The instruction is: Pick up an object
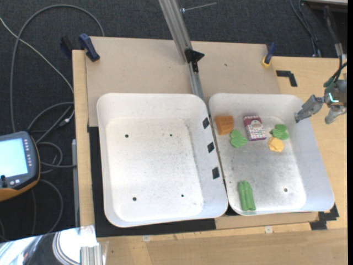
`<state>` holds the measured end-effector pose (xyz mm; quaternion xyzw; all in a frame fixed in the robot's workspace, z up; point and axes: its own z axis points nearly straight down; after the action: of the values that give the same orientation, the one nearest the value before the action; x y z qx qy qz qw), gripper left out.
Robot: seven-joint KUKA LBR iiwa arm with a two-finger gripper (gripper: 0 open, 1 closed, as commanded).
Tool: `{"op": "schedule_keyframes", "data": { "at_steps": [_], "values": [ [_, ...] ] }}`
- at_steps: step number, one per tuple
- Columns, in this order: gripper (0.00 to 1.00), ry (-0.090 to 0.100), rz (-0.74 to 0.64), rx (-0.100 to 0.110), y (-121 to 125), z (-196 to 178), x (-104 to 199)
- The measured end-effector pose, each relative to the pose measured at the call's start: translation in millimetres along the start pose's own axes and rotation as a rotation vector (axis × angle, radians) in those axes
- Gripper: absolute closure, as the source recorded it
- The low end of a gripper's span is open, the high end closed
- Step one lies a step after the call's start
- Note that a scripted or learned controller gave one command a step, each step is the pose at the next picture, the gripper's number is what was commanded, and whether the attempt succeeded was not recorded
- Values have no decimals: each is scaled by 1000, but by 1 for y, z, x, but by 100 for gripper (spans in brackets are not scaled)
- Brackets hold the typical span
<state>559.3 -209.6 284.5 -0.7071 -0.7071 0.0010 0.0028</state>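
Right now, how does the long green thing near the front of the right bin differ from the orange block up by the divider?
The long green piece is slim and stretched out; the orange block is squat and roughly square. The green piece lies alone near the bin's front edge, while the orange block sits at the back beside other items. Both rest in the right bin, untouched by the gripper.

Two matt white plastic bins (110,115), speckled with dark flecks, sit on a pale wooden bench (143,59).
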Motion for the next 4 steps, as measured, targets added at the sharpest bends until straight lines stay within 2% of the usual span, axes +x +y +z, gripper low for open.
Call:
{"op": "schedule_keyframes", "data": {
  "at_steps": [1,2,4],
  "values": [
    [0,-1,-1,-4,1,-2,0],
    [0,0,-2,1,3,47,10],
    [0,0,-1,1,11,148,2]
  ]
}}
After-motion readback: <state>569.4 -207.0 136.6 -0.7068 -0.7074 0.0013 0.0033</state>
